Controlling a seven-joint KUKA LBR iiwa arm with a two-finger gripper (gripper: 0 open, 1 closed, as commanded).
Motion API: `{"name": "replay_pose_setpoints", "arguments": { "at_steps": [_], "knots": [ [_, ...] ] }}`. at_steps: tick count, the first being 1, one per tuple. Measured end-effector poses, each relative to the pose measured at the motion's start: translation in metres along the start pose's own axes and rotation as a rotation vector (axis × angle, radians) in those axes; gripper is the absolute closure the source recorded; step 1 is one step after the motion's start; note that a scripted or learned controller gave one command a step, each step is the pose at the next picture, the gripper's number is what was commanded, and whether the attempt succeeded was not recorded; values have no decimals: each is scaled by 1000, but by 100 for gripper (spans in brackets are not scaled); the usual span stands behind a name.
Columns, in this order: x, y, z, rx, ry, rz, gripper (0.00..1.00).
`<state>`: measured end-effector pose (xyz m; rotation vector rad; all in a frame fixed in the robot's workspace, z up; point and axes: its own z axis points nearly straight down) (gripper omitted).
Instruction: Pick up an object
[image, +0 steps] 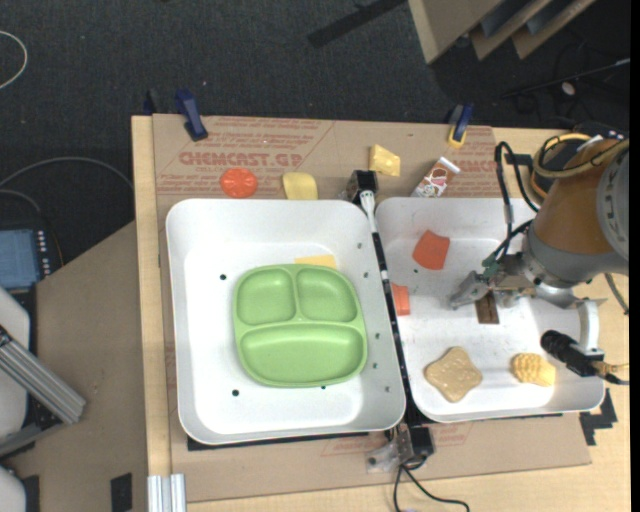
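My gripper (478, 296) hangs low over the middle of the right bin (560, 400), below the grey arm (572, 225) with its orange band. A small brown piece (488, 312) lies right under it; whether it is held is unclear. A red-orange block (431, 250) lies up and to the left of the gripper. A small orange piece (400, 298) sits at the bin's left wall. A tan cracker-shaped toy (453, 373) and a yellow corn-like toy (534, 369) rest near the front wall.
The left bin (200, 380) holds a green divided plate (298, 325) with a pale yellow piece (316, 262) behind it. On the cardboard behind the bins lie an orange round toy (239, 182), yellow pieces (299, 186), a small packet (436, 180) and blue clamps (190, 115).
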<state>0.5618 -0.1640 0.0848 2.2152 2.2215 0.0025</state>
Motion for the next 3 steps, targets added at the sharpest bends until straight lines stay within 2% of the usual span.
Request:
{"name": "replay_pose_setpoints", "arguments": {
  "at_steps": [1, 2, 3],
  "knots": [
    [-1, -1, -11, -2, -2, 2, 100],
    [115, 21, -106, -7, 4, -9, 100],
    [160, -27, -148, 5, 5, -3, 100]
  ]
}}
